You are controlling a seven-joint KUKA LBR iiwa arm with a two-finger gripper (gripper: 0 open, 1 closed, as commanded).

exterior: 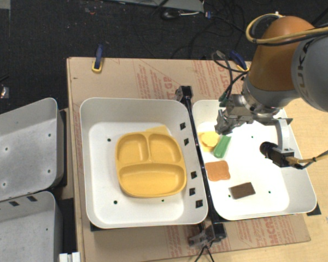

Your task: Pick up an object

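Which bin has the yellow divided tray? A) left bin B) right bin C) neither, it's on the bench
A: the yellow tray lies flat in the left bin, while the right bin holds the small green, orange and brown pieces near the gripper.

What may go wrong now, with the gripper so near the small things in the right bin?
1. The gripper hangs just above the green piece, which touches the yellow round piece; closing may catch both or push one away.
2. Both lie near the bin's left wall, so a finger might hit it.
3. The orange piece lies close and could get nudged.
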